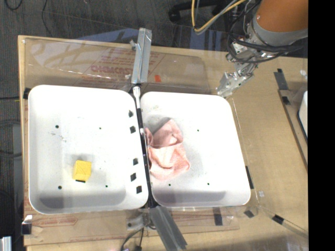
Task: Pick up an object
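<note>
Altogether two bins (pixel 52 101), one yellow block (pixel 82 170) (left), one pink cloth (pixel 166 150)

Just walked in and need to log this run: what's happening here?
A robot arm is set to pick up an object from two white bins. Its gripper sits over the bench past the right bin's far corner, holding nothing. A pink cloth lies crumpled in that bin; a yellow block sits in the left bin.

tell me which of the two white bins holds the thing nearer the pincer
The right-hand shallow white bin: its crumpled pink cloth lies nearer the pincer than the small yellow block in the left-hand white bin.
</note>
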